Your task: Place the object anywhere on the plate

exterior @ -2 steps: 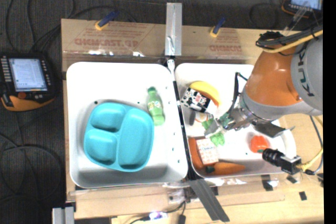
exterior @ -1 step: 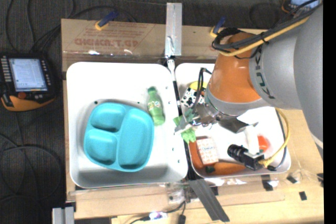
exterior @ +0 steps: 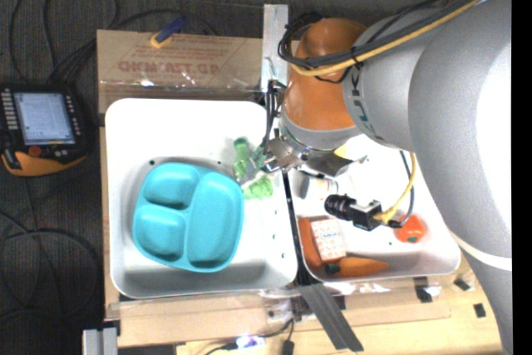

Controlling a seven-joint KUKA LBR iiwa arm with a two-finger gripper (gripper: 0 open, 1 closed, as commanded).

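The tool (exterior: 259,164) (grip state unclear) hangs over a green object (exterior: 253,179) just beside the blue plate (exterior: 189,216).

The bench (exterior: 199,320) is carrying two shallow white bins side by side. The left bin (exterior: 125,262) is sitting toward nine o'clock, the right bin (exterior: 440,258) toward three o'clock, their inner walls touching along the middle. A brown cardboard sheet (exterior: 183,62) is lying flat at twelve o'clock of the left bin, tucked right against its far rim. The bench's front edge is showing at six o'clock, running below both bins.
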